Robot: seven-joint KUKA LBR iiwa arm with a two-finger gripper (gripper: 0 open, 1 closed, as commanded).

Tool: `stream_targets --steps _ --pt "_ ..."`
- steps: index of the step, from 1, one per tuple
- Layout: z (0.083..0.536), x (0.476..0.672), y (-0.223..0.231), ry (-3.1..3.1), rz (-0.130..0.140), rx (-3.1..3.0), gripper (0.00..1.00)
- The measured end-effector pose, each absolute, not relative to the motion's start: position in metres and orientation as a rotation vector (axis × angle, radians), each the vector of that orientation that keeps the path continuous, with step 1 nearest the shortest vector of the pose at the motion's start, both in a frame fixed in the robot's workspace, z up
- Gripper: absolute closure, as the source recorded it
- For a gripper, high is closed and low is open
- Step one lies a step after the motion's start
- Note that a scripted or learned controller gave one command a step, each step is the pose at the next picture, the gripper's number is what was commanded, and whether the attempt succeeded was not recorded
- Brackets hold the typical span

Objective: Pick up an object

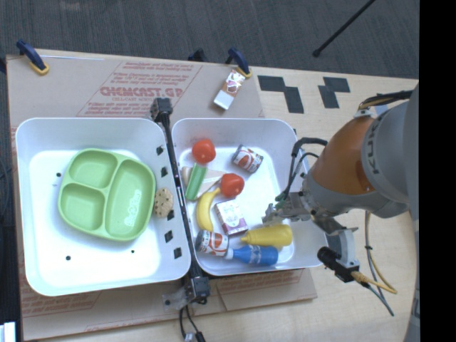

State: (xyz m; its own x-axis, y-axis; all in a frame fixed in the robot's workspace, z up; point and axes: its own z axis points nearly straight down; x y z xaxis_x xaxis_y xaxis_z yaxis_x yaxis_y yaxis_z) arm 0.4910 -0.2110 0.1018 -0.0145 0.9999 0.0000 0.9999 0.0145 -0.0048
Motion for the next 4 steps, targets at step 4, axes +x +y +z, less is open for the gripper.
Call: stream_targets --steps 4 --pt "0.208 0.52 -0.122 -2.23 0.004 -2.208 1.0"
